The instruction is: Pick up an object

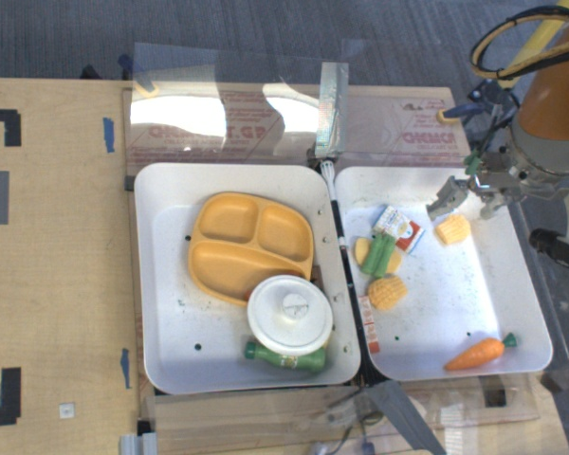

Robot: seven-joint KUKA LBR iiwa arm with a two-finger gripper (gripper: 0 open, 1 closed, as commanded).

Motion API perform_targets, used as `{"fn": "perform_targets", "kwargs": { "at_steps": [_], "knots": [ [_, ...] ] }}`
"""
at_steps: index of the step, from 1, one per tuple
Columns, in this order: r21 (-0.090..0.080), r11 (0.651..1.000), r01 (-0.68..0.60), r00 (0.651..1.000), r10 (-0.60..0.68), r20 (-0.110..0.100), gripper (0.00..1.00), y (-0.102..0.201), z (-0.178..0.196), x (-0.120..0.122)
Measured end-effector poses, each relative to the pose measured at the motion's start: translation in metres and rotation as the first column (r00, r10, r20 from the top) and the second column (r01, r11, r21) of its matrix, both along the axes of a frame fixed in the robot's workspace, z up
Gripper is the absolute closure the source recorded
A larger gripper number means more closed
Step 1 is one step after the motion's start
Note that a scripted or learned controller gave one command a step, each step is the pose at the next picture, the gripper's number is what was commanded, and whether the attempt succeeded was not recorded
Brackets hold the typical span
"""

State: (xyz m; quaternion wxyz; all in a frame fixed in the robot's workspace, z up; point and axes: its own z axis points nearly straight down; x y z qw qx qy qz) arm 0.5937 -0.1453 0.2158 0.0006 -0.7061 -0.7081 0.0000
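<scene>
Camera view: unreadable printed carton (pixel 396 226), right bin (pixel 512 282).

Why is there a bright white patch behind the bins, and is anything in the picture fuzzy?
In the camera view, the white patch is glare from overhead light on the clear plastic sheet standing behind the two shallow white bins; the red print beneath it washes out. The grey two-finger gripper looks soft and slightly smeared, while the orange divided plate and the orange toy carrot stay sharp, with faint shadows.
</scene>
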Motion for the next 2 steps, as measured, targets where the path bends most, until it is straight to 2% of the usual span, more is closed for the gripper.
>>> {"fn": "perform_targets", "kwargs": {
  "at_steps": [1,2],
  "knots": [
    [-0.003,0.994,-0.105,0.994,0.105,0.009,0.0,0.0288,-0.118,0.0262],
    [-0.001,0.995,-0.105,0.994,0.105,0.007,1.0,0.0292,-0.1098,0.0257]
  ]
}}
